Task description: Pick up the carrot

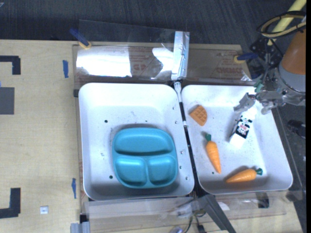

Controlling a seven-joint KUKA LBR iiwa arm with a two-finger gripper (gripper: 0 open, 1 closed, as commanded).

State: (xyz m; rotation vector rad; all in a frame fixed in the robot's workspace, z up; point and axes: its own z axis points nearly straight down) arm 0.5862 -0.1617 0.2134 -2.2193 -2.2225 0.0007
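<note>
The arm reaches in from the right, and the hand [252,103] hangs over the upper right part of the right bin [221,93]. Its two fingers look spread apart, with nothing between them. Just below it lies a small white and black item [241,128], too small to make out.

Two carrots are in play here, both in that same bin. One carrot [213,154] lies near the left wall, pointing toward the front, green top up by the waffle [198,115]. The second carrot [242,175] lies along the front wall, green tip to the right. Neither is touched.

So this reads as the approach stage: nothing lifted, the grasp not yet made. The left bin [97,106] holds only the blue divided plate [144,155], well out of the action.

Next move, by my reckoning: travel forward and left over one carrot, turn the wrist so the fingers straddle its width, then drop low. The second carrot sits tight to the wall, so the first looks the easier pick.
</note>
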